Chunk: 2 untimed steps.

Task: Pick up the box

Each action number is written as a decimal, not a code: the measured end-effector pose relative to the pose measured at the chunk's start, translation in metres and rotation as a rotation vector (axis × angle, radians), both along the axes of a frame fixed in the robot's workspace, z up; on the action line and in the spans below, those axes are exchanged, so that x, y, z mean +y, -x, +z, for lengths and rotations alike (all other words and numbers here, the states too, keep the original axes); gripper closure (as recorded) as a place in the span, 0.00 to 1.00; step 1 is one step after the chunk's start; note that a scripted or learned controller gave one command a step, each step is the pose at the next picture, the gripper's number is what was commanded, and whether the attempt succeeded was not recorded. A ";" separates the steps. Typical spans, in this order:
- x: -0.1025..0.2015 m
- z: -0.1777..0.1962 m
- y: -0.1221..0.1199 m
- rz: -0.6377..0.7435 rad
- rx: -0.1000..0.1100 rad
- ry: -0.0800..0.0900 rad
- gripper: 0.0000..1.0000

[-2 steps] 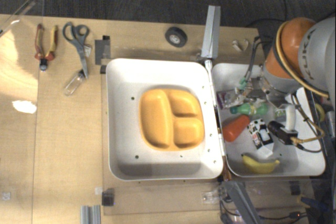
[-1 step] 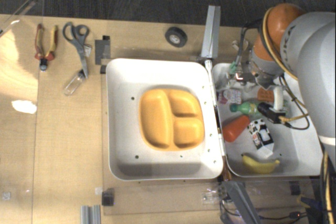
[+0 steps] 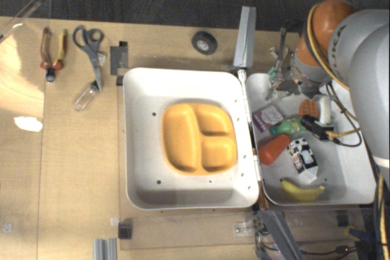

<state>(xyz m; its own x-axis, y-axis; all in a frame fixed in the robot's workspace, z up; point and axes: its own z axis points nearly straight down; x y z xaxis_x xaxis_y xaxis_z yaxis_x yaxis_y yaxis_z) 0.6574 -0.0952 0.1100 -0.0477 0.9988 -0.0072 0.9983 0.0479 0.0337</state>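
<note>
Now: gripper at the far corner, box lying apart from it

Right, biggest first. The grey arm (image 3: 359, 70) sweeps in from the gripper's right, its orange band (image 3: 326, 15) just above the wrist. The gripper (image 3: 284, 79) hangs over the far left corner of the right-hand bin (image 3: 365, 192), and whether it is spread or closed cannot be told from this angle. Nothing is seen in its grasp.

To the gripper's left sits the left-hand bin (image 3: 140, 131), with a yellow compartment tray (image 3: 198, 136) in its middle.

Now the right-hand bin's contents, all on the near side of the gripper. A banana (image 3: 301, 190) lies farthest from it, by the near wall. A red object (image 3: 273, 149) lies slantwise, nearer and slightly left. A green object (image 3: 287, 128) rests just past the red one. The box (image 3: 303, 155), black and white, lies near and a little right of the gripper, clear of it, between the green object and the banana. A purple packet (image 3: 269, 115) sits closest, just nearer than the gripper.

Far out to the gripper's left on the bench are scissors (image 3: 91, 52) and pliers (image 3: 52, 53). A tape roll (image 3: 204, 42) sits left of the gripper and farther back.
</note>
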 end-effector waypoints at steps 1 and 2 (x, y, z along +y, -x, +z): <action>0.000 0.000 0.000 0.001 0.000 0.000 0.00; 0.007 -0.021 0.043 0.022 0.022 -0.003 0.00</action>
<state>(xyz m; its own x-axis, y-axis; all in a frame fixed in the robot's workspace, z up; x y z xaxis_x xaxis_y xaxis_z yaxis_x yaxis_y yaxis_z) 0.6141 -0.0881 0.0890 -0.0699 0.9976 -0.0025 0.9975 0.0699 0.0119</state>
